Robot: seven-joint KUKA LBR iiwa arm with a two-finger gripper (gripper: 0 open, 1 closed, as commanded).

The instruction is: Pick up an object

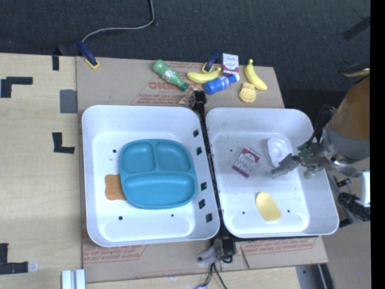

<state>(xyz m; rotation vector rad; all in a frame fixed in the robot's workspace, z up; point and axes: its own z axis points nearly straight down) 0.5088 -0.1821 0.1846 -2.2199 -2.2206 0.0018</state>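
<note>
Reaching in from the right, gripper hangs low over the right bin; whether it is apart or together, cannot tell. Nothing seen between them. Red packet just left, white cup beside, yellow piece below.

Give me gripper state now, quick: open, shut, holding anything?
Gripper: over the right bin, beside the white object; nothing seen held, open or shut cannot be told.

camera view | fixed above bench | slanted downward | both bins in frame | arm enters right
</note>
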